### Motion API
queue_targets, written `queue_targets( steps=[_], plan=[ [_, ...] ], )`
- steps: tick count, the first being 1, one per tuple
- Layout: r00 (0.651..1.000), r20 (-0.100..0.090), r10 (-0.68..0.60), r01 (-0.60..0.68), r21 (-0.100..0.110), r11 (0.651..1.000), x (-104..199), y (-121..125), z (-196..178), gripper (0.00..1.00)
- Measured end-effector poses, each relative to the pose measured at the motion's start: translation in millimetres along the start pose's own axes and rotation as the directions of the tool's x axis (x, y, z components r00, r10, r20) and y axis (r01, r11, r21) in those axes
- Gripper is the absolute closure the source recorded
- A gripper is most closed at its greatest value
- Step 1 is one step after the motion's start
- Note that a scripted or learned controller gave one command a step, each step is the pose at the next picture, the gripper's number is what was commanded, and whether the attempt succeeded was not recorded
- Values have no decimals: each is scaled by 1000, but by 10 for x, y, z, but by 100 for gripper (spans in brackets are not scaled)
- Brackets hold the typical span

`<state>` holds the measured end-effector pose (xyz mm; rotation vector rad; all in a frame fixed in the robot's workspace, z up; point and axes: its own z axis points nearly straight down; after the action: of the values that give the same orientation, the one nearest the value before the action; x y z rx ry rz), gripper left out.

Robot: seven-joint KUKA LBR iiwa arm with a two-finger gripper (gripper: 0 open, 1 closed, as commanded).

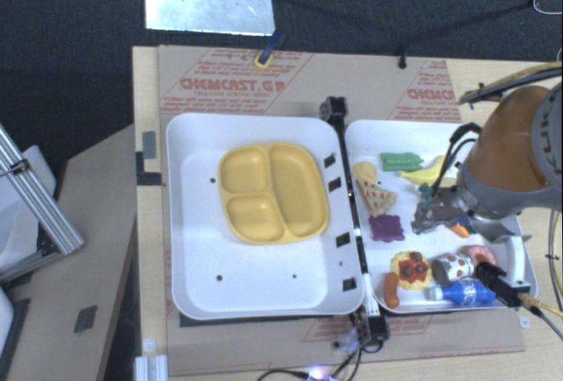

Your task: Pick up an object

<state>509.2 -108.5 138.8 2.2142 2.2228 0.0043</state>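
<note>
1. Nearest the camera, along the front wall of the right bin (pixel 369 194), lie a blue and white bottle (pixel 462 292), a small pizza toy (pixel 410 268) with red dots, an orange sausage-like piece (pixel 391 289) at the front left corner and a white cup with red marks (pixel 454 266).
2. Further back in the same bin are a purple piece (pixel 387 227), a pizza slice (pixel 377 195), a cream cone-shaped toy (pixel 364 170), a green piece (pixel 402 161) and a yellow banana (pixel 427 172).
3. From the right, the grey arm (pixel 519 155) with its orange band reaches over the right bin.
4. Its tool (pixel 433 214) hangs low in the middle of that bin, just right of the purple piece and below the banana; I cannot tell whether it is spread or pressed together, and nothing is seen pinched in it.
5. Beside it, the left bin (pixel 193 282) carries a yellow three-compartment plate (pixel 273 193) near its centre.
6. Both bins sit on a cardboard sheet (pixel 237 82) on the counter (pixel 106 221).
</note>
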Motion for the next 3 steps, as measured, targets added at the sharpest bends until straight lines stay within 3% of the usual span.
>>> queue_targets(
  steps=[2,3],
  plan=[
    [1000,0,-1,1,-2,1000,27,23,-883,100],
    [1000,-2,-6,6,-1,1000,396,499,-889,100]
  ],
)
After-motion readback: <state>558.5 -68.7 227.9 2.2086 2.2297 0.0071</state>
